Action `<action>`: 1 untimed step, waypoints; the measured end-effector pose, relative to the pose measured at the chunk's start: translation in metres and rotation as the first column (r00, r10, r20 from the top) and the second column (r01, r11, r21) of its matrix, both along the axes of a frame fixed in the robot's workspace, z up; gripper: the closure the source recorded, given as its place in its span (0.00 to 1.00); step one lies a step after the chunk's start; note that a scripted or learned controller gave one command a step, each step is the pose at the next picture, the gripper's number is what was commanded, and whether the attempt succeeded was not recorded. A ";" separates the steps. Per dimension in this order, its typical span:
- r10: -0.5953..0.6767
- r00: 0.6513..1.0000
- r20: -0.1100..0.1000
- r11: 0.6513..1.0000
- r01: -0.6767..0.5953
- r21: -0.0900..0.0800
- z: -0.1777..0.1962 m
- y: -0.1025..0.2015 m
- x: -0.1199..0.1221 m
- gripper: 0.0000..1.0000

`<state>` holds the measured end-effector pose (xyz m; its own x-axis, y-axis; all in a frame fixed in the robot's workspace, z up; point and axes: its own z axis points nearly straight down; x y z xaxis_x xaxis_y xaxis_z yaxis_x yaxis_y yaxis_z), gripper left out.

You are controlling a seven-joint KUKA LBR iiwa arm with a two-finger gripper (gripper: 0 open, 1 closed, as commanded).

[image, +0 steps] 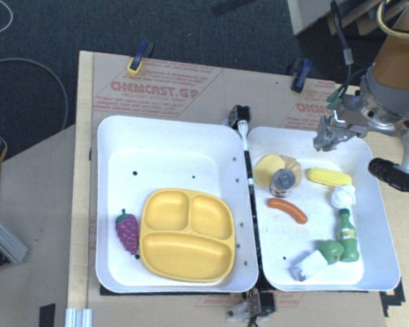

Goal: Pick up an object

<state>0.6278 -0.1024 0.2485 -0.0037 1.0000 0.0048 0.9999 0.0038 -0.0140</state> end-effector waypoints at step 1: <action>-0.002 1.000 0.016 1.000 0.002 -0.003 0.071 0.023 -0.078 1.00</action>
